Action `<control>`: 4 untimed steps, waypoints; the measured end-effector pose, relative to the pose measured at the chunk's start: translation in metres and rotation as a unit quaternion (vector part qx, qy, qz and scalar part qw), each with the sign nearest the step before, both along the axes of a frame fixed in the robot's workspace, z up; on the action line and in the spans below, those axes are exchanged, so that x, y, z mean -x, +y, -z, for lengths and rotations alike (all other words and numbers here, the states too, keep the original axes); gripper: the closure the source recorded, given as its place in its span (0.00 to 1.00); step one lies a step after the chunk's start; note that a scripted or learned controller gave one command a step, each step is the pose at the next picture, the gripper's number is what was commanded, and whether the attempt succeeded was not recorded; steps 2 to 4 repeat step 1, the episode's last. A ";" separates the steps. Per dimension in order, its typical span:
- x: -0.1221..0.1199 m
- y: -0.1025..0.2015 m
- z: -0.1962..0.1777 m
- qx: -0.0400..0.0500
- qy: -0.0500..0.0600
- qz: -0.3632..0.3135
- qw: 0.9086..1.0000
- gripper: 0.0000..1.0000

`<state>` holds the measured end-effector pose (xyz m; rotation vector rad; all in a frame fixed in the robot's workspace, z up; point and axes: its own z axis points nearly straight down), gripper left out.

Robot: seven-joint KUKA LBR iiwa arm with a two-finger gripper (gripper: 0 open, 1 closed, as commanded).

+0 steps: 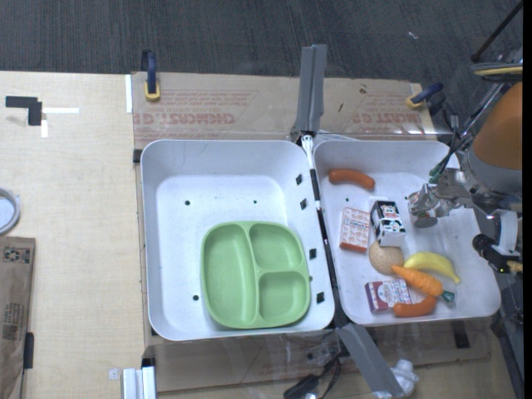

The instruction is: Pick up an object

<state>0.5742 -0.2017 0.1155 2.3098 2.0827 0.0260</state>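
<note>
The right bin holds several toy foods: an orange sausage at the back, a red-and-white card packet, a small black-and-white milk carton, a tan round bun, a yellow banana, an orange carrot, a red-labelled packet and another orange sausage. My gripper hangs over the right side of this bin, just right of the milk carton. Nothing shows between its fingers.
The left bin holds a green divided plate. A grey upright post stands behind the seam between the bins. Clamps sit at the cardboard's far corners. A tape roll lies at the far left.
</note>
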 end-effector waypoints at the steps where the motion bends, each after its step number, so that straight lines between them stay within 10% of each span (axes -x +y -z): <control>1: -0.018 0.029 -0.083 -0.006 0.019 0.027 0.999 1.00; 4: -0.018 0.029 -0.083 -0.006 0.019 0.027 0.999 1.00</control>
